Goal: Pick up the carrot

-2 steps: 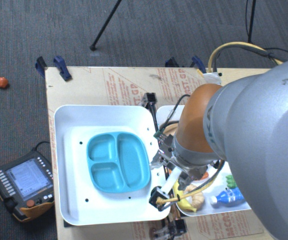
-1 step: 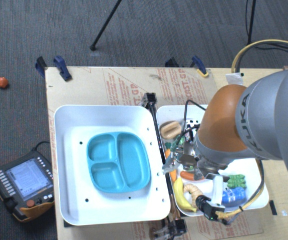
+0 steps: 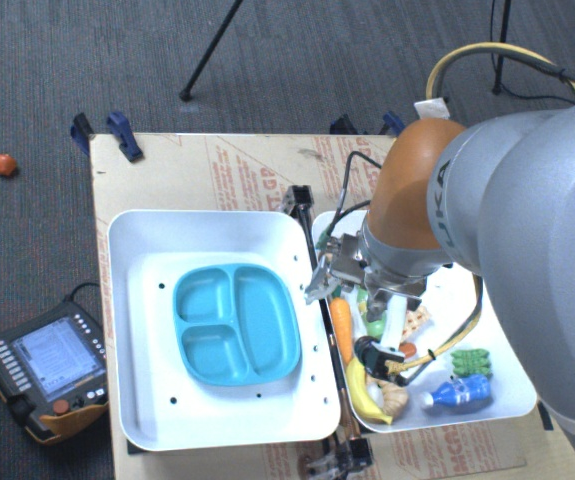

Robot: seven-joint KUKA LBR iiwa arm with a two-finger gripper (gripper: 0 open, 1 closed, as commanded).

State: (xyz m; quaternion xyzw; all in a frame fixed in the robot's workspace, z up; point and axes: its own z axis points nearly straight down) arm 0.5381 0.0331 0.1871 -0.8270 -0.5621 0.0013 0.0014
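Observation:
The orange carrot (image 3: 341,330) lies lengthwise along the left side of the right white bin (image 3: 507,393), close to the wall shared with the left bin. My gripper (image 3: 365,298) hangs low over the bin, just above and to the right of the carrot's upper end. The bulky wrist with its orange band hides the gripper's tips. I see nothing lifted clear of the bin floor.
In the right bin, a yellow banana (image 3: 361,394) lies below the carrot, with a beige lump (image 3: 396,400), a blue bottle (image 3: 460,393) and a green toy (image 3: 470,360) nearby. The left bin (image 3: 137,268) holds a blue divided plate (image 3: 237,324).

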